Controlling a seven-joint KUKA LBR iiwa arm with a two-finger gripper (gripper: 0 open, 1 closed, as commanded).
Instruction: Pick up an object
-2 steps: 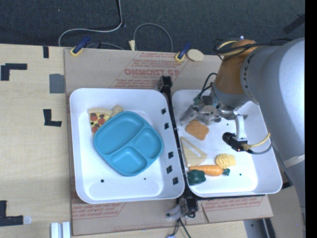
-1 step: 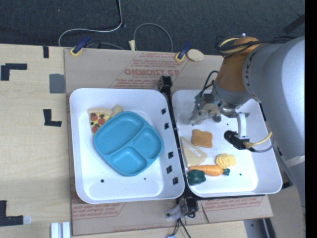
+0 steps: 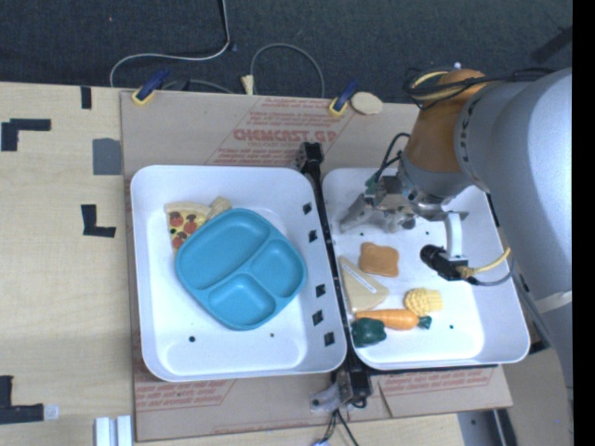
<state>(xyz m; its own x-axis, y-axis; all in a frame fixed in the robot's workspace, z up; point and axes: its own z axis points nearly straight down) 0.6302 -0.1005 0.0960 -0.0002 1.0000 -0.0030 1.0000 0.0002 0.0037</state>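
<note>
I see the gripper (image 3: 372,214) spread open, holding nothing, near the right bin's (image 3: 502,337) back-left corner; toast (image 3: 379,260) just below; corn (image 3: 423,299), carrot (image 3: 392,321) nearer front; left bin (image 3: 153,249) holds blue divided plate (image 3: 242,268), pizza slice (image 3: 184,221).

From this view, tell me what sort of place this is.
Most likely a robot lab test bench for pick-up trials: two white bins sit side by side on cardboard, toy food such as a carrot and corn lies inside, and cables trail behind.
</note>
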